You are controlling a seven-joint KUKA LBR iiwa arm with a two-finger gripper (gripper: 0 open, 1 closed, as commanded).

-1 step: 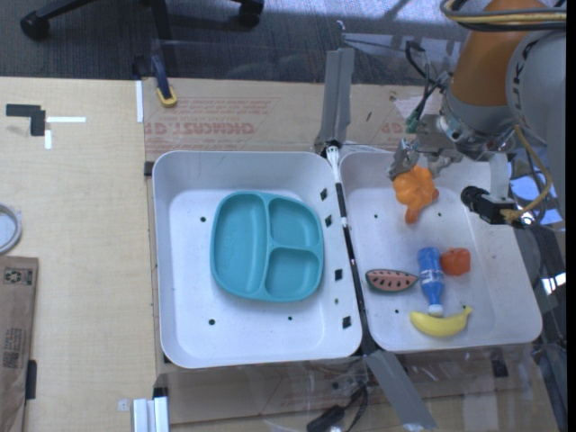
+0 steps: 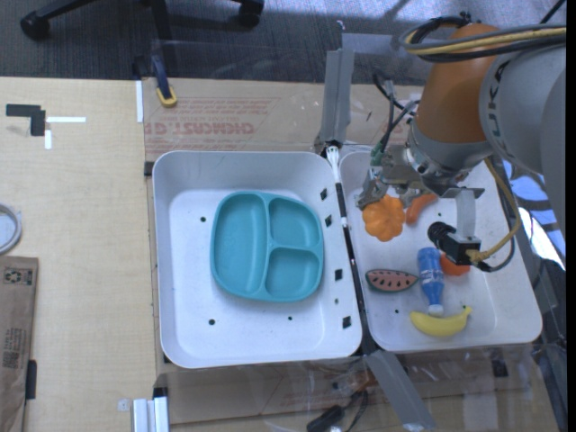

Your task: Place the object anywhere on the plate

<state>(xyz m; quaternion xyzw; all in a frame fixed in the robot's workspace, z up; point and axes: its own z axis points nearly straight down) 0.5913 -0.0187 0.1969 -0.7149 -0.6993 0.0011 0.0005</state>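
Gripper (image 2: 389, 190) low over orange pumpkin-like object (image 2: 384, 219) near right bin's (image 2: 513, 318) far-left corner, finger state impossible to tell; could slip off its rounded top, never reaching teal plate (image 2: 267, 245) in left bin (image 2: 180, 268).

This looks like a robotics lab. A grey-and-orange arm (image 2: 477, 88) works over white bins (image 2: 171, 241) on a wooden bench (image 2: 72, 205) (office chair base (image 2: 144, 3) behind).

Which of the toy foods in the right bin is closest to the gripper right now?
The orange pumpkin, directly beneath the gripper. The watermelon slice, bottle and banana lie farther toward the bin's near edge.
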